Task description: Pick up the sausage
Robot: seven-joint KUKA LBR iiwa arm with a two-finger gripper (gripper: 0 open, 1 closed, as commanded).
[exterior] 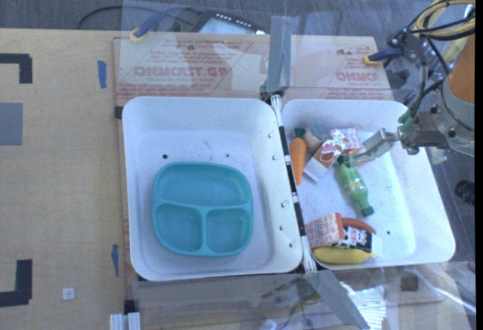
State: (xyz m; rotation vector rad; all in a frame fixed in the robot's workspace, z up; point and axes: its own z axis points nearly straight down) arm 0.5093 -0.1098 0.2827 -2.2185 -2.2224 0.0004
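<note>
**A:** Where is the sausage (358, 225) right now?

**B:** Low in the right bin (423, 242), toward the lower right of the frame. It is a reddish piece lying between a small orange-and-white carton (324, 230) on its left and the bin floor on its right, with a banana (343, 254) just below it. It looks to be touching a dark item beside the banana, though that spot is too cluttered to be sure.

**A:** And the gripper (361, 154)?

**B:** It reaches in from the right edge, at the middle of the right bin's upper half, well apart from the sausage. Its grey tip sits over the top of a green bottle (354, 186) and next to a red-and-white packet (335, 149). Whether it is parted or closed, I cannot tell, and I see nothing clearly gripped.

**A:** Anything else in that bin?

**B:** A carrot (299, 157) stands along the left wall, near the divider.

**A:** The left bin (196, 121)?

**B:** It holds a teal divided plate (201, 208), lying flat in its lower half.
</note>
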